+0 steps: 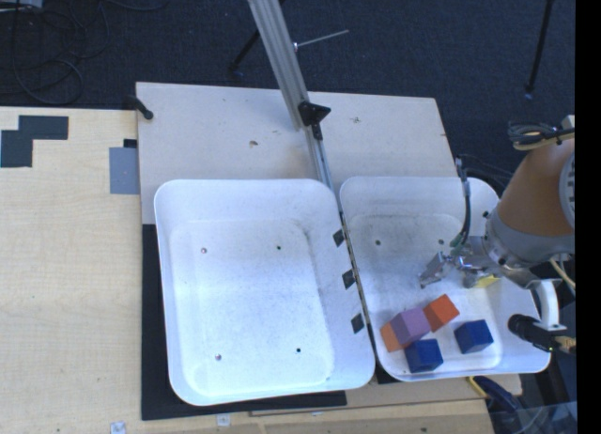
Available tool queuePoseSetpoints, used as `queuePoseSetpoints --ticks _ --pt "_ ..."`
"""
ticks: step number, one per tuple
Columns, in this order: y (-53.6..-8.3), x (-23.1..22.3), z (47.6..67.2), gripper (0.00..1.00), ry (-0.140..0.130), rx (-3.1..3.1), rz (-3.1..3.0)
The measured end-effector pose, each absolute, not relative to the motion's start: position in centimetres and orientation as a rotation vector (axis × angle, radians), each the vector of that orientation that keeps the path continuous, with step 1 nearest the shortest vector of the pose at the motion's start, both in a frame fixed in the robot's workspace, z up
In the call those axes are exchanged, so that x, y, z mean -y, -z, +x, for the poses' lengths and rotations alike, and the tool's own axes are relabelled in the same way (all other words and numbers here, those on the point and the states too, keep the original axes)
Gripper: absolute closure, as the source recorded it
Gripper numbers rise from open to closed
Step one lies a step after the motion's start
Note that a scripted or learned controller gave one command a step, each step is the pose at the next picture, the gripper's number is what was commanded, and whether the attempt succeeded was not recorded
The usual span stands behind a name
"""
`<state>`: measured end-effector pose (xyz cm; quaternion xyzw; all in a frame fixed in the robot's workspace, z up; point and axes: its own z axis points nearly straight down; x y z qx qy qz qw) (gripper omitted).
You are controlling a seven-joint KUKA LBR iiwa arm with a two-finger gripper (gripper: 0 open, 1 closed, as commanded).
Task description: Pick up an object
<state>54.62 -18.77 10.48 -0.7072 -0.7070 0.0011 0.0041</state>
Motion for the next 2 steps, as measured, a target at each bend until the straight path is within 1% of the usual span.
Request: queuePoseSetpoints --ticks 1,2 --pt "-9.2 12.6 58.8 0.00 0.003 2.230 -2.216" --pt "-12.9 17.6 62.7 0.00 0.001 2.224 -2.228"
